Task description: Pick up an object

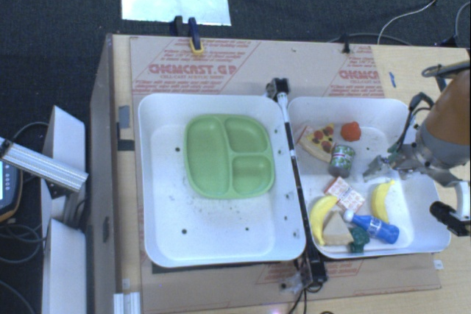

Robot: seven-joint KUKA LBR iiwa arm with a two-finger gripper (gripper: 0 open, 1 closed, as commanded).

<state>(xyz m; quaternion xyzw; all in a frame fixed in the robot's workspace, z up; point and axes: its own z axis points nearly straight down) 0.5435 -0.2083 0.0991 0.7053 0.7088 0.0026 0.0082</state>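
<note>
The claw (381, 167) hangs low over the right bin's right half, its dark fingers angled down and left, with the tips just above the upper end of a banana. The tips are small and blurred against the white floor, so I cannot tell whether they are spread or pressed together, and nothing shows between them.

The bench (221, 62) is a tan board printed with red lettering, and its right end runs out of frame. The grey arm (445, 132) comes in from the right, with much of its bulk cut off by the edge. The left bin (165, 232) holds a green divided plate (228, 156) with three compartments, lying flat near the middle. The right bin (383, 112) carries all the loose things, and its far right wall is partly hidden behind the arm.

Inside it, one banana (381, 200) lies just below the claw; a second banana (321, 215) curves along the left side, touching a tan wedge (337, 229). A blue bottle (375, 227) lies on its side near the front wall. A pizza slice (318, 142) sits at the back left, a small green can (341, 157) beside it, and a red round toy (351, 131) behind. A small patterned card (346, 193) lies mid-bin. A dark green lump (358, 237) by the bottle is too small to name.
</note>
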